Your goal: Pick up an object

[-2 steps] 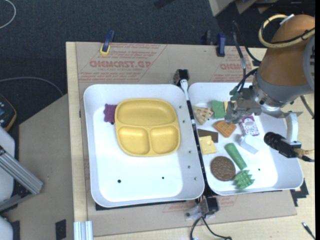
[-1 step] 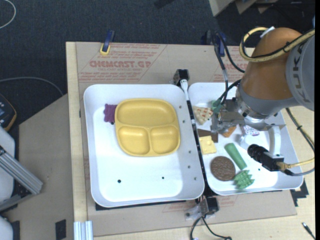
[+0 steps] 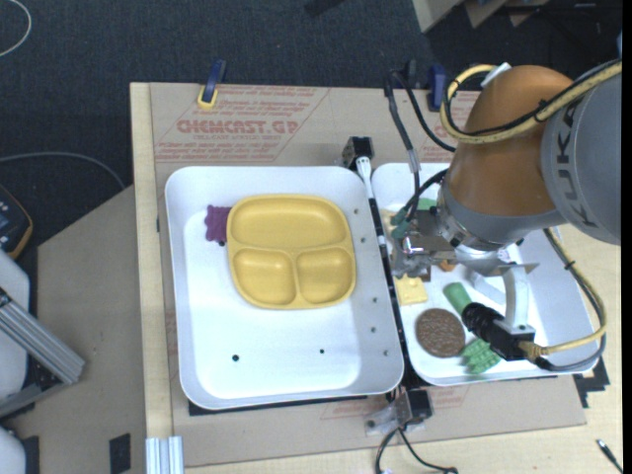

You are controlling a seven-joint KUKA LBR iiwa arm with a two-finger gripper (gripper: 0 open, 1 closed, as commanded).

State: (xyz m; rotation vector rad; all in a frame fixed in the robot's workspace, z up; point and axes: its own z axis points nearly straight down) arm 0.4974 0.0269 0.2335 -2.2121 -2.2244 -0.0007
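Observation:
My gripper [image 3: 409, 253] is low over the left part of the right bin [image 3: 568, 309], under the grey and orange wrist. Just below it lies a small yellow block [image 3: 411, 290]. A brown round disc [image 3: 439, 331] rests further toward the front. A green cylinder [image 3: 458, 295] lies right of the yellow block, and a green ridged piece [image 3: 482, 357] sits near the bin's front rim. The arm hides the back of this bin.
The left bin [image 3: 276, 363] holds a yellow divided plate [image 3: 292, 249] with a small purple thing [image 3: 216, 222] at its left side. A raised divider [image 3: 380, 265] separates the two bins. Cardboard lies behind them.

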